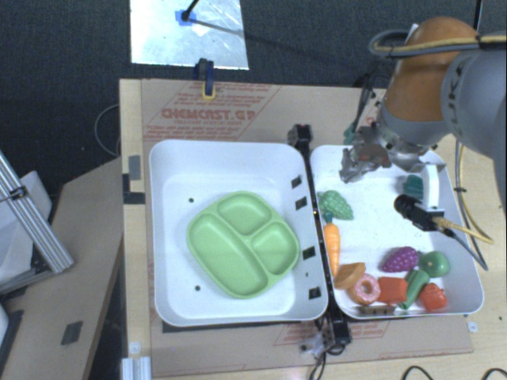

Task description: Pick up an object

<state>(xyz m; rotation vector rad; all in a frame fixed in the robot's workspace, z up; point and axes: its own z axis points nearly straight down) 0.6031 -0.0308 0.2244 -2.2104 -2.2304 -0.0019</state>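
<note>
Reaching in from the right, the arm [475, 93] holds its jaws over the far left corner of the right bin [372, 232]. Whether they stand wide or narrow cannot be told from this slant. On the bin floor near them, on the viewer's side, lies a leafy green toy [335, 204]. A carrot [332, 248] lies nearer still, along the left wall. A donut [367, 290] sits in the near left corner with a tan piece [348, 274] touching it. Along the near wall beside them are a red block [392, 289], a green vegetable [424, 269] and a red one [432, 297], with purple grapes [400, 257] just behind. A teal piece [413, 185] lies by the right wall. The left bin [178, 172] holds a green divided plate [242, 244], flat in its middle. Both bins stand side by side on the bench [131, 109].
</note>
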